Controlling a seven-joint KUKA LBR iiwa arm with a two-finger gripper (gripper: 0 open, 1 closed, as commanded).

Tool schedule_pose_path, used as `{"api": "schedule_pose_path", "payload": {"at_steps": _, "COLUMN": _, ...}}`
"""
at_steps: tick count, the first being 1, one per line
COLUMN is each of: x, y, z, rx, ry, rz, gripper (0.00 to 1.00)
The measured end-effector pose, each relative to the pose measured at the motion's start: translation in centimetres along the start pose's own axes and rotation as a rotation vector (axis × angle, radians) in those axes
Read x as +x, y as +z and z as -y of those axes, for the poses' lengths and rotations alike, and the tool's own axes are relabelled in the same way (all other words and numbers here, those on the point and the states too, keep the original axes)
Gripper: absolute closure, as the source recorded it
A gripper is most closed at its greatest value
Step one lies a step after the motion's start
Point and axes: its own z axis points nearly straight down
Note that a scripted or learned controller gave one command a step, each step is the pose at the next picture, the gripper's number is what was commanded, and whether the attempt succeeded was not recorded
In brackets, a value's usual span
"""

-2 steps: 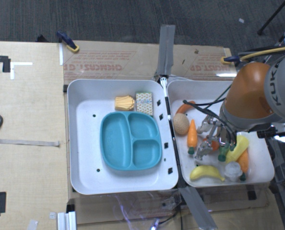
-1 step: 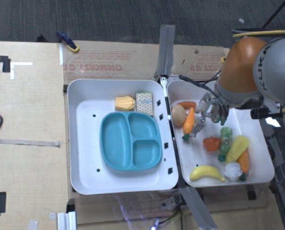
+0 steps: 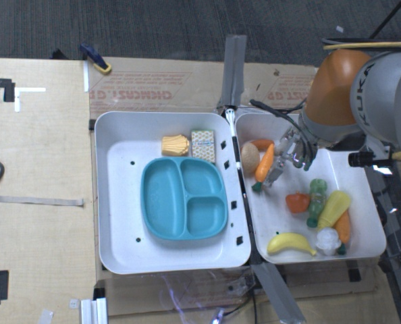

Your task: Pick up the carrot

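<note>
The gripper (image 3: 276,172) stands just right of the carrot (image 3: 264,163), right of frame centre; whether it grips, I cannot tell. Centre on the carrot's middle, clear of the neighbouring potato (image 3: 250,156).

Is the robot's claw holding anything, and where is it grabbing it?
It cannot be told. The gripper sits right beside the carrot in the right bin, but no clear grip shows.

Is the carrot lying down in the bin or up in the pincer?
Cannot tell for sure. The carrot slants, green end low, in the right bin, right against the pincer. Whether it is lifted is unclear.
</note>
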Motion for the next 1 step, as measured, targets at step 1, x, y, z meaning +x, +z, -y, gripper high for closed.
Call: {"api": "schedule_pose_path", "payload": {"at_steps": 1, "x": -2.74, "y": 0.04, "z": -1.07, "rx": 0.001, "ry": 0.099, "rz": 0.0, "gripper": 0.0}}
